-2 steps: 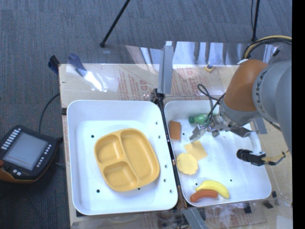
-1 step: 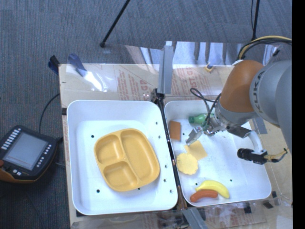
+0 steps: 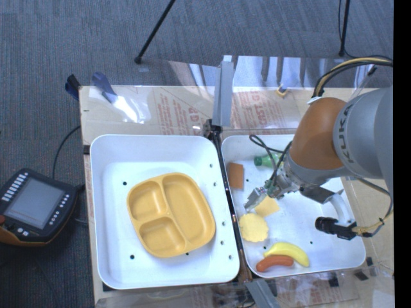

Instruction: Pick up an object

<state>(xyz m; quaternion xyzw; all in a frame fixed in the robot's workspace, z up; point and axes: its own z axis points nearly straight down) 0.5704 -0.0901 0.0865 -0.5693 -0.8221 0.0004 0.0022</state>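
My gripper (image 3: 259,196) is down in the right bin (image 3: 340,236), near its left-middle, and its fingers look open with nothing between them. A pale yellow wedge (image 3: 268,206) lies just below and right of the fingertips, touching or nearly touching them. A yellow round ruffled piece (image 3: 253,227) rests in front of it. A brown block (image 3: 236,175) lies by the bin's left wall. A green object (image 3: 263,161) sits at the back, partly hidden by the arm. A banana (image 3: 287,252) and a red sausage (image 3: 275,263) lie at the front edge.
The left bin (image 3: 109,165) holds a yellow divided plate (image 3: 170,213). The arm's orange band and grey body (image 3: 334,140) cover the right bin's back right. A tablet controller (image 3: 32,204) sits on the floor at far left.
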